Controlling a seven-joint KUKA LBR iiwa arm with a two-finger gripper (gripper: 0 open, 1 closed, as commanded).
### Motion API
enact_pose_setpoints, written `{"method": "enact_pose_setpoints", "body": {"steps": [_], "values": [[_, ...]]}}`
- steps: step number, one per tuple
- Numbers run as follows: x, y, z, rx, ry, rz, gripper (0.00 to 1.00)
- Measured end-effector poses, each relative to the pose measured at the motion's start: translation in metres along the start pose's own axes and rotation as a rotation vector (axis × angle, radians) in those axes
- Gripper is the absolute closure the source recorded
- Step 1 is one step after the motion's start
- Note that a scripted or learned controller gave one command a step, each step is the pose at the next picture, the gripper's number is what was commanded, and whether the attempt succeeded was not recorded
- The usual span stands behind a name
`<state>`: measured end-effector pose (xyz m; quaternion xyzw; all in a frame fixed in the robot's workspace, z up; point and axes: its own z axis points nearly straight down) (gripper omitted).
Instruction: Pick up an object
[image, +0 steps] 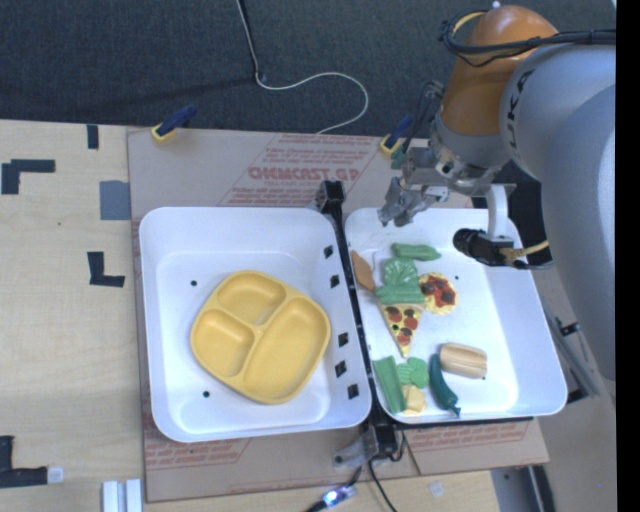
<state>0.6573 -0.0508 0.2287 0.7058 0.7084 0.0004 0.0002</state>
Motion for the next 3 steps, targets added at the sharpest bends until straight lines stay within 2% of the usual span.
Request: {"method": "enact_pose_setpoints", "body": {"steps": [1, 2, 3], "values": [[-0.008, -0.011, -0.004, 0.002, -0.002, 0.004, 1.0], [-0.005, -0.001, -0.003, 0.001, -0.002, 0.003, 1.0], [-0.015, -0.011, -0.002, 0.003, -0.002, 0.004, 1.0]]}}
